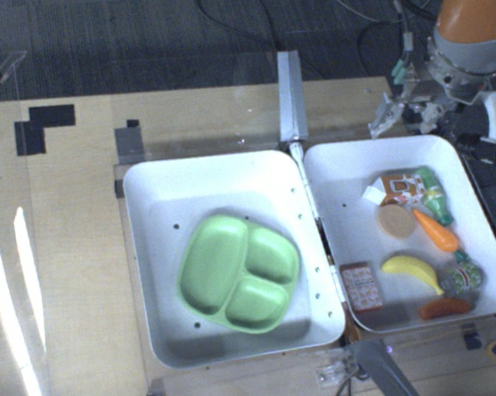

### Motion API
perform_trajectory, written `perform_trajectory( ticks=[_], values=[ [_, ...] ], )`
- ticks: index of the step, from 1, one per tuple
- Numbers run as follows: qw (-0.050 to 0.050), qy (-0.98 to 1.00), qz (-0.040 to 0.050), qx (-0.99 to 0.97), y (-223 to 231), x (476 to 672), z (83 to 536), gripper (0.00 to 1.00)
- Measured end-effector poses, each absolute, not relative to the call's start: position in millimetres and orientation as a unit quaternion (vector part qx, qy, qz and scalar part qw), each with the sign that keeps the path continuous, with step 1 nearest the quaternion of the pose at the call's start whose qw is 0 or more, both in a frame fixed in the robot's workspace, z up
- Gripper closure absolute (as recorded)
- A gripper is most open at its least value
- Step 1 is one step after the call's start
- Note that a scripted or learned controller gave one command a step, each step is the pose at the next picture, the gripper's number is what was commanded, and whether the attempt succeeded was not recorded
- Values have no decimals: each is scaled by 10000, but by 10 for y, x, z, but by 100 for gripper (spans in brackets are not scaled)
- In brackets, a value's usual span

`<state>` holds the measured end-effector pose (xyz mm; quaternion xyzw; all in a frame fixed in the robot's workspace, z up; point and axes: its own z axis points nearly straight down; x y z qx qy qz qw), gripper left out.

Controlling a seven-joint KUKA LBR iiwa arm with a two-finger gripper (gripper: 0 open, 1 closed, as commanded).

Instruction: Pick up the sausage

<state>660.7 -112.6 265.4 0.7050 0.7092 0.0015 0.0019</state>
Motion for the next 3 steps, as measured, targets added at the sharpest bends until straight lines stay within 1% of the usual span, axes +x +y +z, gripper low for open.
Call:
perform_trajectory(
  ticks=[1, 2, 3],
  values=[
    [18, 7524, 14, 6587, -1189, 6698, 1260, 0],
    [33, 7982, 38, 6024, -1687, 6101, 885, 0],
    [29, 7872, 13, 6167, -1582, 6710, 879, 0]
  ],
)
